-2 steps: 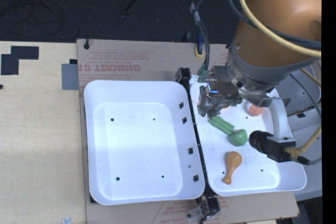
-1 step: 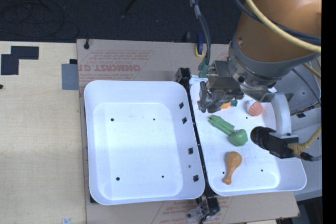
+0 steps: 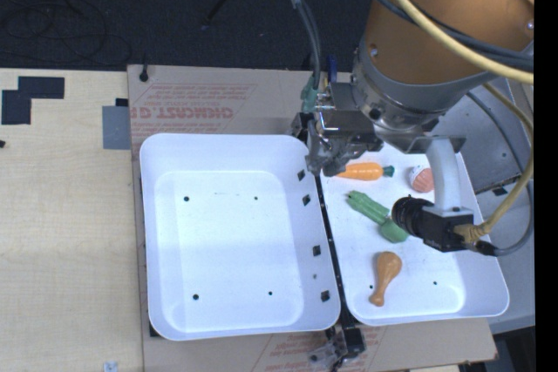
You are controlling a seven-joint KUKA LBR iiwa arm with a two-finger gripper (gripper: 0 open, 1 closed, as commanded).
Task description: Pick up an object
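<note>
Several toy foods lie in the right bin (image 3: pixel 436 296): an orange carrot (image 3: pixel 362 172) near the far left corner, a green vegetable (image 3: pixel 377 216) in the middle, a tan drumstick (image 3: pixel 384 275) toward the front, and a pink-red piece (image 3: pixel 422 179) partly hidden behind the arm. My gripper (image 3: pixel 324 151) hangs low over the bin's far left corner, just left of the carrot's tip, by the wall between the bins. I see nothing held in it.
The left bin (image 3: pixel 157 187) lies next to the right one, joined along a black-clipped divider (image 3: pixel 318 222). A black fitting with a yellow cable (image 3: pixel 432 224) juts from the arm over the right bin. Cardboard lies under both bins.
</note>
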